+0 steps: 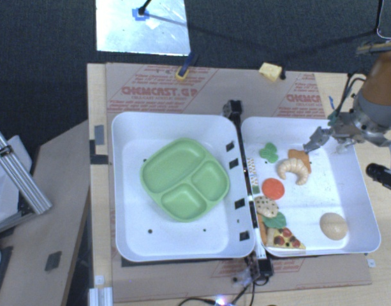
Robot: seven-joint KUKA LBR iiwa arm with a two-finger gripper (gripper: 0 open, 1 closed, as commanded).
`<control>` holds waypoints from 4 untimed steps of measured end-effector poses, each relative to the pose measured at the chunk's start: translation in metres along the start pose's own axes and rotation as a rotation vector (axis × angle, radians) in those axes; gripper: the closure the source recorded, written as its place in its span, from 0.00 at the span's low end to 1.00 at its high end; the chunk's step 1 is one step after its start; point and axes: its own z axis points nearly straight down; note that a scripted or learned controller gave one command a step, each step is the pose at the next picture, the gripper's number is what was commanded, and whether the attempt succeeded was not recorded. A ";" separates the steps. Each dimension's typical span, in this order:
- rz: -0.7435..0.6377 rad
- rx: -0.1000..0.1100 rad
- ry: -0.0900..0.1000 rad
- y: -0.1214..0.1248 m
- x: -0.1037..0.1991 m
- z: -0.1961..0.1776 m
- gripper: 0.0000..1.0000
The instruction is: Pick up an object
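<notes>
Looking down on the bench [99, 171], I see first the brown board [201, 85] with red print that lies under the two white bins. The left bin [128, 132] holds a green plate [184, 179] with three compartments, lying flat near the middle of the bin. The right bin [354, 190] holds the small food pieces. My arm [381, 88] comes in from the right side, above the far right corner of this bin, and my gripper [323, 136] hangs over the far part of the bin.

My fingers are too small and grey in the picture, so I cannot tell if they are apart or together. I see nothing between them.

In the right bin, the croissant [295, 169] lies near the middle, and an orange piece [300, 155] touches its far side, just below the tip of my gripper. A green leaf [268, 152] lies to the left of the croissant. A red round slice [273, 188] lies nearer to the camera, close to the divider between the bins. Below it there is a cookie [266, 206], then a second green piece [276, 221], and a pizza slice [284, 238] in the near left corner. A beige egg [333, 225] lies alone near the near right corner, well apart from the others.

Beyond the bins, a small yellow block [270, 71] rests on the far edge of the board.
</notes>
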 end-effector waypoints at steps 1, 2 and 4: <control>-0.003 -0.012 -0.002 0.003 0.000 -0.007 0.00; -0.001 -0.008 -0.002 0.008 -0.008 0.041 0.00; -0.004 -0.029 -0.002 0.015 -0.007 0.071 1.00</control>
